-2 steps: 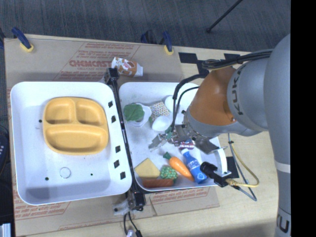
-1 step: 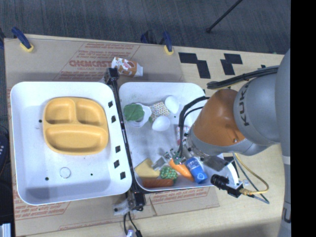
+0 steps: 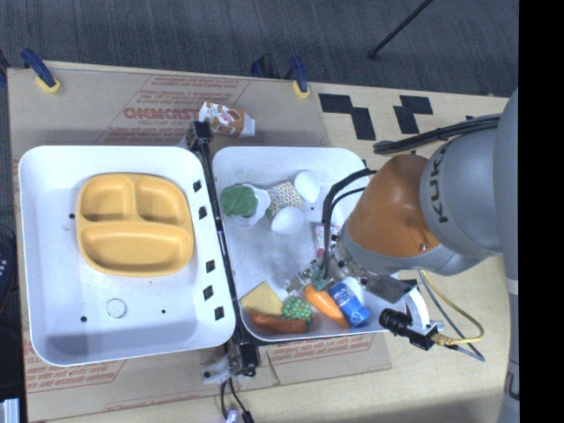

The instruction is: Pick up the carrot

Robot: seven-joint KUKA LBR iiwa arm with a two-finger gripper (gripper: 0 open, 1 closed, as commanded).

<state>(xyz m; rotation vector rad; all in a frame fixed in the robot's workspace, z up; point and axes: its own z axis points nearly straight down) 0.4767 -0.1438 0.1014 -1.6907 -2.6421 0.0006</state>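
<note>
I see a yellow divided plate [image 3: 135,221] in the left bin [image 3: 35,263]. In the right bin [image 3: 264,159] I see two white eggs [image 3: 297,203], a green vegetable [image 3: 238,201] and a blue bottle [image 3: 349,303].

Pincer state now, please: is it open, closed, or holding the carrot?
Pincer: cannot be told; it sits low in the right bin, just above the carrot, with the wrist covering it.
</note>
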